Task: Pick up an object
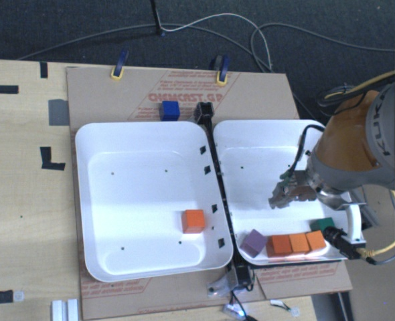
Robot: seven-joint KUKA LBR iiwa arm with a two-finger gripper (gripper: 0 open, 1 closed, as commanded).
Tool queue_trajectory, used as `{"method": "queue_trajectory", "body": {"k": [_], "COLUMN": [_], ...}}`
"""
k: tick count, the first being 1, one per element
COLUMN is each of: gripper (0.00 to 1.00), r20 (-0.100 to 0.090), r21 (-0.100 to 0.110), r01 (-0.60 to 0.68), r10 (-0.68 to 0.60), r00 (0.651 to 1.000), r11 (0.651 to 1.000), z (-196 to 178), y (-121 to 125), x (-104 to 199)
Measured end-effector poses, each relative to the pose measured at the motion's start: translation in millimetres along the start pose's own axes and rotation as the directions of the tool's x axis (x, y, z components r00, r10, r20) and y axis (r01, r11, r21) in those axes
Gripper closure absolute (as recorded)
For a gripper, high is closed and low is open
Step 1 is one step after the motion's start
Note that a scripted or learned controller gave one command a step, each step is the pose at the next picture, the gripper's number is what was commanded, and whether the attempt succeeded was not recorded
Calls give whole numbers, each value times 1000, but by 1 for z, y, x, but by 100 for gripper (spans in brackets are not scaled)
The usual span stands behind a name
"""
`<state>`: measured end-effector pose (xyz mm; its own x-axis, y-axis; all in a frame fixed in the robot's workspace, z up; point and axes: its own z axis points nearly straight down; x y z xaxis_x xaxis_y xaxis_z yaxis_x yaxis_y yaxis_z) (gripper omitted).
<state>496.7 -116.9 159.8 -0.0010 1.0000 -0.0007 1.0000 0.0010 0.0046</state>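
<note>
An orange cube (pixel 193 221) lies in the left bin (pixel 104 146), near its front right. In the right bin (pixel 251 134), along the front wall, sit a purple block (pixel 254 243), two orange blocks (pixel 278 245) (pixel 298 243), a lighter orange block (pixel 315 241) and a green block (pixel 323 225). My gripper (pixel 284 196) hangs over the right bin's middle right, above and behind that row of blocks. Nothing shows between its fingers.
A blue cube (pixel 170 110) rests on the cardboard behind the left bin. A black divider clamp (pixel 204 112) runs between the bins. Cables trail across the dark floor at the back. Blue-and-yellow clamps (pixel 119 65) hold the cardboard's far edge.
</note>
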Motion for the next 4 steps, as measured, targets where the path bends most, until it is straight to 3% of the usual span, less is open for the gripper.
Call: {"method": "queue_trajectory", "body": {"k": [1, 2, 4], "gripper": [100, 100, 100], "r20": [0, -1, -2], "r21": [0, 5, 6], "r01": [0, -1, 4], "r10": [0, 1, -4], "r00": [1000, 1000, 1000], "r11": [1000, 1000, 1000], "z": [-61, -65, -66], "y": [1, 1, 13], "x": [6, 6, 113]}}
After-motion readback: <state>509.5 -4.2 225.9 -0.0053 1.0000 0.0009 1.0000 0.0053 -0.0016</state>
